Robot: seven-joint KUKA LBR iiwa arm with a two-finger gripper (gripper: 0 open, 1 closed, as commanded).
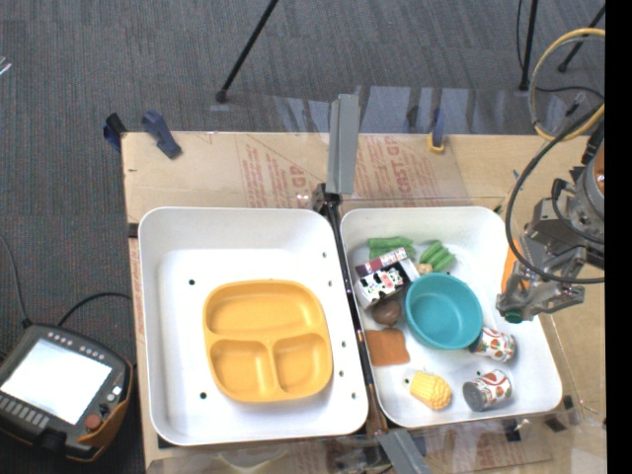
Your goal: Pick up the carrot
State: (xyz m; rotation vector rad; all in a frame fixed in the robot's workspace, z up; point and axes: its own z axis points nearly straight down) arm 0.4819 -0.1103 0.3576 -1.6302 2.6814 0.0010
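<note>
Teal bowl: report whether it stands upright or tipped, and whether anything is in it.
Upright and empty: the teal bowl shows its round rim and bare inside to the camera, in the right bin.

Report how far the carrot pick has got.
Done: nothing looks finished; no carrot is seen lifted. In hand: the grey tool hangs at the right edge of the right shallow white bin, beside an orange tapered piece, probably the carrot, which it partly hides. Left: grip that piece and raise it; whether it is gripped yet cannot be told.

A tray lies in the left bin; a bowl sits in the right bin.
</note>
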